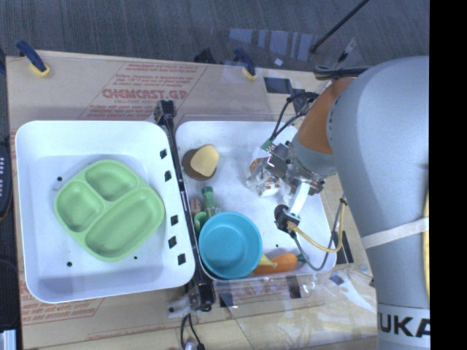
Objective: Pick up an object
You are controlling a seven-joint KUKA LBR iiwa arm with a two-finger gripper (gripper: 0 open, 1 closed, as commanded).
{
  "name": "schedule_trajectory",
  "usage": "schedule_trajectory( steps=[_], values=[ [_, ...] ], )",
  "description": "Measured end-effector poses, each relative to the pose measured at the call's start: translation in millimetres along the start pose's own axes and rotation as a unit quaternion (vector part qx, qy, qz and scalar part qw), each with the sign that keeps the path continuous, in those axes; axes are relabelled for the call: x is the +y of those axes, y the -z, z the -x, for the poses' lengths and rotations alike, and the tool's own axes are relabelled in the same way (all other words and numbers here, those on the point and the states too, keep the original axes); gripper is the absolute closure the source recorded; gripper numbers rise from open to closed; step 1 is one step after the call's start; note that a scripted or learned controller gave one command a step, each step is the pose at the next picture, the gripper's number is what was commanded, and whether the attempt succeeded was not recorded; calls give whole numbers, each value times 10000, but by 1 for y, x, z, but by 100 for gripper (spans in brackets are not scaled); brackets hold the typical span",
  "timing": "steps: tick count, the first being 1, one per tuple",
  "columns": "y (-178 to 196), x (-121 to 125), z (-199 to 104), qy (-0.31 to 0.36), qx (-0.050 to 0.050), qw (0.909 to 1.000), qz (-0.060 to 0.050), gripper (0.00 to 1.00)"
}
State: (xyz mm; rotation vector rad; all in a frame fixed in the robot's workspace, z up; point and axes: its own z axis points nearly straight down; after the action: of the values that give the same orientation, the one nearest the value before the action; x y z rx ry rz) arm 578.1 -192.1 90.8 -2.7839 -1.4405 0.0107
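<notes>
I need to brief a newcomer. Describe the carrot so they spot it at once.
Look in the right bin, along its near wall. The carrot lies there beside the blue bowl, toward the arm. It is the only long orange thing in that bin.

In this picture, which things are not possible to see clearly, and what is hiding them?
- Gripper, camera view: fingers too blurred and cluttered to judge; the crumpled clear wrapper beside them cannot be identified.
- Orange carrot-shaped toy: left end hidden under the round blue plastic bowl.
- Small green item: partly covered by that bowl, shape unclear.
</notes>
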Motion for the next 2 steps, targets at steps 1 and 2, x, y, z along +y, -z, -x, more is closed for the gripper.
schedule_trajectory(
  steps=[1, 2],
  values=[
    [10, -1, -1, 62, 0, 10000, -42, 100],
    [9, -1, -2, 71, 0, 10000, -47, 0]
  ],
)
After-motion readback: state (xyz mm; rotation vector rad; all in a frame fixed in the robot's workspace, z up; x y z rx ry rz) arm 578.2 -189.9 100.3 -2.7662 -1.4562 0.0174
